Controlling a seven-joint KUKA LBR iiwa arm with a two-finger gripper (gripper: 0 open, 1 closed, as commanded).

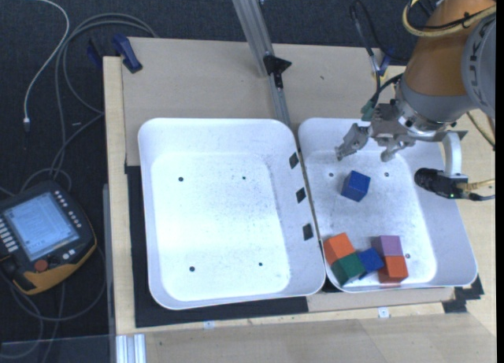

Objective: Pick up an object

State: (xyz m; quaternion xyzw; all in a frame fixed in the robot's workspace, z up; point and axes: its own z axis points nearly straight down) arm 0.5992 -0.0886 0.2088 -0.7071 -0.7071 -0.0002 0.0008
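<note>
Camera view: the blue cube (pixel 355 185) sits alone in the upper middle of the right bin (pixel 441 227), resting flat on the bin floor. It is turned a little, so one corner points toward the lower left of the frame; being a cube, it has no long axis to speak of. The tool (pixel 368 146) hangs just above and beyond it in the picture, near the far wall of the same bin. Its two fingers are spread apart, one (pixel 349 142) reaching out to the left and the other to the right, and nothing lies between them. The cube is near the tool but apart from it, lying below the gap between the fingers in the frame.

Along the near edge of the right bin a cluster of blocks lies packed together: an orange block (pixel 339 246), a green block (pixel 348 266), a small blue block (pixel 372 259), a purple block (pixel 390 245) and a red-orange block (pixel 394 268). They touch and partly overlap one another, so their full outlines are hard to make out. The left bin (pixel 157 196) lies beside it on the counter (pixel 197 78). The arm (pixel 445 54) is cut off by the right edge, and its wrist hides part of the bin's far rim
</note>
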